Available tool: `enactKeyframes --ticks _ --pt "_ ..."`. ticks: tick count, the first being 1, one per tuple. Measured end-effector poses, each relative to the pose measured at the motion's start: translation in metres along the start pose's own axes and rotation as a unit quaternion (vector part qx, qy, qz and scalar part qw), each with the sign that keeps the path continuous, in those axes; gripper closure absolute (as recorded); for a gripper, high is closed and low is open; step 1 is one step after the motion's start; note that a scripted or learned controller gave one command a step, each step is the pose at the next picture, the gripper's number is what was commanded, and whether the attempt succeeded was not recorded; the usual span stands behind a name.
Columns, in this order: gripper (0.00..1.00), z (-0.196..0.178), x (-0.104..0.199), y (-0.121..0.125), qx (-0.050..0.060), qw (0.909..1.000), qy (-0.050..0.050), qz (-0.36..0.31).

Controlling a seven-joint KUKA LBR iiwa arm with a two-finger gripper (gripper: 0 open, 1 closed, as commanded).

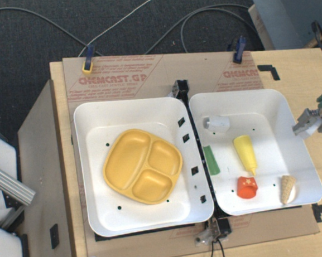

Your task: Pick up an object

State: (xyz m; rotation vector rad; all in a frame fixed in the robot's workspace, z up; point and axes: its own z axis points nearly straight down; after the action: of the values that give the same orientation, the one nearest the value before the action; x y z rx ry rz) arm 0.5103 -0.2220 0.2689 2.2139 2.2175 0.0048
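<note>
yellow bottle (pixel 245 152), green stick (pixel 211 160), orange piece (pixel 246 187), cone (pixel 288 188) lie apart in right bin (pixel 270 100).

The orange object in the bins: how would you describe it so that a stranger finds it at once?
Look at the right bin, then along its near edge. The small orange object lies just below the tip of the yellow bottle, left of the beige cone. It is the only orange-red thing there.

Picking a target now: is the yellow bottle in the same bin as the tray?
No, the yellow bottle lies in the right bin, while the tray sits in the left bin.
</note>
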Motion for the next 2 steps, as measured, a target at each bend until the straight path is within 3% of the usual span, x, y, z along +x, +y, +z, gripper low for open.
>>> enactKeyframes --ticks 2 --pt "1.0 0.021 0.11 0.031 0.004 1.0 0.003 -0.002"
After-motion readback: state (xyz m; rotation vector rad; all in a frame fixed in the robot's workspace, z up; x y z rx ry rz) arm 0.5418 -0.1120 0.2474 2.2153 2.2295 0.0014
